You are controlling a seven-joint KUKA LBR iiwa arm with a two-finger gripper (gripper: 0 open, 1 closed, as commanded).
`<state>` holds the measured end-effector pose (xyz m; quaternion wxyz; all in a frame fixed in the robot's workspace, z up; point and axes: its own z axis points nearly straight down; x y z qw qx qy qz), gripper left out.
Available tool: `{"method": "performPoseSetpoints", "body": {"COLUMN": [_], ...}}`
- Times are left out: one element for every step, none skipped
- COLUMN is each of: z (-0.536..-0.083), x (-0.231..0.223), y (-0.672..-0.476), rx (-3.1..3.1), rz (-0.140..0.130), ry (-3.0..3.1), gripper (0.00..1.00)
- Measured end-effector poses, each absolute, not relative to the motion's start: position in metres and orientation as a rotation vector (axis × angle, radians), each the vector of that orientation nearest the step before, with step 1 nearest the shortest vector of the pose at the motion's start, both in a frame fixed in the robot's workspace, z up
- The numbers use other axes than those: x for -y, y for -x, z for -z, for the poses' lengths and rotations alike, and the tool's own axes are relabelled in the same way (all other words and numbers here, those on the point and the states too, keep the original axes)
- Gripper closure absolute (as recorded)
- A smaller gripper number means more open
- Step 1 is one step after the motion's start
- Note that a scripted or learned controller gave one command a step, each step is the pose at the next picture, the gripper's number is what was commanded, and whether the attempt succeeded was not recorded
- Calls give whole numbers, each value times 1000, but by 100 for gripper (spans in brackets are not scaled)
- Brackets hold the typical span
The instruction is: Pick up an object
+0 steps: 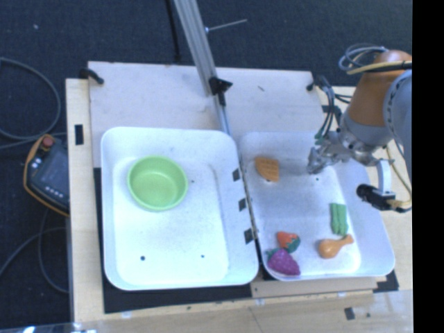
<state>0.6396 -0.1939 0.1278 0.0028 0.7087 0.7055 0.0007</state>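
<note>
**Hand low over the right bin's far end**

The hand [318,164] hangs over the far part of the right bin [368,255]; whether it is apart or together, I cannot tell. The tan bread piece [267,168] lies near it, toward the left bin [208,151]. The green stick [338,218], orange drumstick [334,245], strawberry [287,241] and purple grapes [284,261] lie well apart. A green bowl [157,182] sits in the left bin.

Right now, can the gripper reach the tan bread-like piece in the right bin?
Probably yes. The gripper hovers in the right bin, and the tan piece lies apart from the other toys with bare floor between.
</note>
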Motion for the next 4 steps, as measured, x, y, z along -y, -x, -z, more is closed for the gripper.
{"method": "performPoseSetpoints", "body": {"z": [-180,-245,-253,-263], "x": [194,193,194,144], "y": [-631,-629,-630,-628], "rx": [-2214,-2218,-2223,-2229], "rz": [-5,-7,-3,-3], "ry": [-2221,-2212,-2216,-2212], "gripper": [100,100,100,100]}}
